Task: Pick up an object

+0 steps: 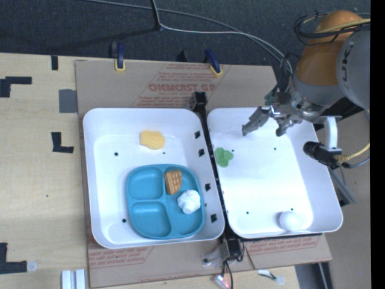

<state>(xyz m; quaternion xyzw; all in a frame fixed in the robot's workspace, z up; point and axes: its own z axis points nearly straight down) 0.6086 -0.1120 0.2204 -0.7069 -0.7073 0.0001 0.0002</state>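
Observation:
My gripper (264, 127) hangs over the far part of the right bin (313, 179), open, with nothing between its fingers. A small green object (224, 157) lies at the right bin's left side, below and to the left of the gripper. A white ball (290, 220) rests near the right bin's front edge. In the left bin (102, 137) sits a blue divided tray (144, 212) holding a tan waffle-like piece (173, 181) and a white lumpy object (189, 201). A yellow object (152, 139) lies on the bin floor behind the tray.
Both bins stand on a cardboard sheet (162, 83) held by clamps at the back. A black divider clip (199, 104) sits between the bins. Cables run across the dark background and at the front edge.

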